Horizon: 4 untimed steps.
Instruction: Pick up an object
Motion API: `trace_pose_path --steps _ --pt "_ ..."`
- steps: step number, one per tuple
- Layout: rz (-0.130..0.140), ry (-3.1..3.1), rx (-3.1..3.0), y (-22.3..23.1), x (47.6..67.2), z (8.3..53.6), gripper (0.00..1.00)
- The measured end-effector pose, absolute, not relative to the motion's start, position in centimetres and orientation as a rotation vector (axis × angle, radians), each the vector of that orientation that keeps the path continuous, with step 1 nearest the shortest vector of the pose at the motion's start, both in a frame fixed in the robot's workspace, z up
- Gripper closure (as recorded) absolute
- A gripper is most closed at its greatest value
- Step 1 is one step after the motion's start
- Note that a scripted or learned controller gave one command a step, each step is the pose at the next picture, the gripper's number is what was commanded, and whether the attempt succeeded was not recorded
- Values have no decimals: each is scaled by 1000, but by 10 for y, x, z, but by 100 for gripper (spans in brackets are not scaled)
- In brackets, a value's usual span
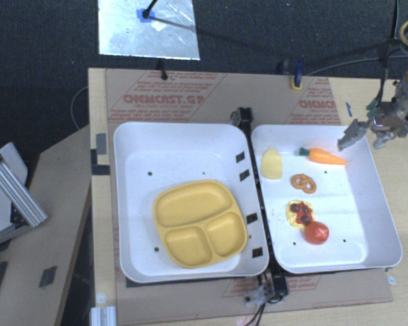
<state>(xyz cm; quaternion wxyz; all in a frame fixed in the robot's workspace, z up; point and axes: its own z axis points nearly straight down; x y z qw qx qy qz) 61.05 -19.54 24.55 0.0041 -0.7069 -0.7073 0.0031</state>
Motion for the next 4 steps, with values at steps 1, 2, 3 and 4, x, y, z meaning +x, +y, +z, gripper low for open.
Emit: trace_pose_path --steps 1,2,3,4 --pt "-1 -2227 -2218 -194 613 253 0" --pt "0 -2225 -2219 -189 609 195 0" --pt "1 -2223 -2220 -187 604 152 0" --pt "1 -2223 -2220 -184 604 110 0"
